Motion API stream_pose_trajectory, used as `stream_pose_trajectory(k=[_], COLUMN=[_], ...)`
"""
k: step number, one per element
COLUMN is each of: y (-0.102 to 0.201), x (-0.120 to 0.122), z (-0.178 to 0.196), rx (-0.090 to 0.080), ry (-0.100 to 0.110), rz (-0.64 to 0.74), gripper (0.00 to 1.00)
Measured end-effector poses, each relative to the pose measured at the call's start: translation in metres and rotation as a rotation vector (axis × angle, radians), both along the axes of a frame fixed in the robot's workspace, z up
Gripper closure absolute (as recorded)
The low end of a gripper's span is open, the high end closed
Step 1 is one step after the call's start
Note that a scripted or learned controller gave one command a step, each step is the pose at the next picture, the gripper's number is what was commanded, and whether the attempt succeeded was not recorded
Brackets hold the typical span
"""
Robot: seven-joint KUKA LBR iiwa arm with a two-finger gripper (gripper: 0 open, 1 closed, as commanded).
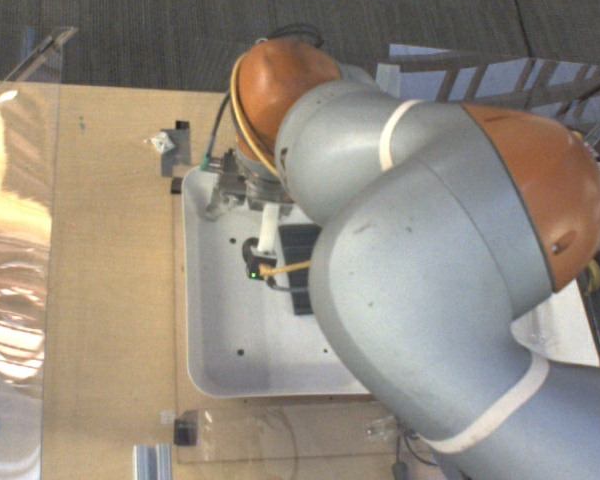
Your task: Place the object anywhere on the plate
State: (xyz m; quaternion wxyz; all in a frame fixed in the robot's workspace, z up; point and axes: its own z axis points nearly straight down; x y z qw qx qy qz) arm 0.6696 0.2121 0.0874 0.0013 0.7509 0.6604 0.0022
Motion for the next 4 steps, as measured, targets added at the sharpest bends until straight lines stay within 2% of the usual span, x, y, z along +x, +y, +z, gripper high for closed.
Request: stream_pose_trajectory(k=[1,2,3,4], y=[-0.030,-0.029,0.003,0.014], x=[-0.001,0.002,-0.018,-0.025], z=[0.001,0.015,0.003,0.004], rx=[-0.001,-0.006,-0.006,-0.011], ry=[0.003,-0.011,-0.010,-0.013], rz=[0.561,0.569,1.034,1.481], gripper=[0.00,1.00,1.00,1.00])
